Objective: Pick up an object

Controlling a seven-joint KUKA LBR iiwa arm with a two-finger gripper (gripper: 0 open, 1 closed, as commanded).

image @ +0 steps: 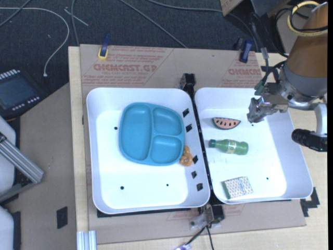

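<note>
In the right bin [281, 160] lie a watermelon slice [226, 123], a green bottle [229, 146] on its side, and a small patterned packet [237, 186] near the front wall. My gripper [255, 113] hangs over the right bin's back right part, to the right of the watermelon slice and apart from it. Nothing shows between its fingers. The arm's orange band and grey wrist rise above it at the right edge.
The left bin [104, 155] holds a blue divided plate [151, 134] with a small orange-brown item [186, 157] at its right edge. Black clips run along the divider between the bins. Cardboard underlies both bins; cables lie at the back.
</note>
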